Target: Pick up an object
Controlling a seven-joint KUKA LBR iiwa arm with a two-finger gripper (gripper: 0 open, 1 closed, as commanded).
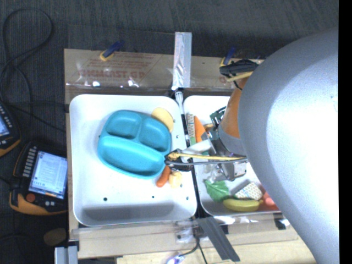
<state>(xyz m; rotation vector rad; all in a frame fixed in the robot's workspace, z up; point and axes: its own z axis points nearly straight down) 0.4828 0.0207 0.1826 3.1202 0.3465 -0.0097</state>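
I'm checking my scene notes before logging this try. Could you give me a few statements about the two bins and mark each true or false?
1. The blue divided plastic tray lies in the left white bin. True.
2. The yellow banana lies in the left bin. False: it lies in the right white bin.
3. An orange carrot-shaped piece lies by the tray's right edge. True.
4. The tray is red. False: blue.

Blue divided tray point(135, 142) lying flat in left bin, orange carrot point(163, 177) just beside
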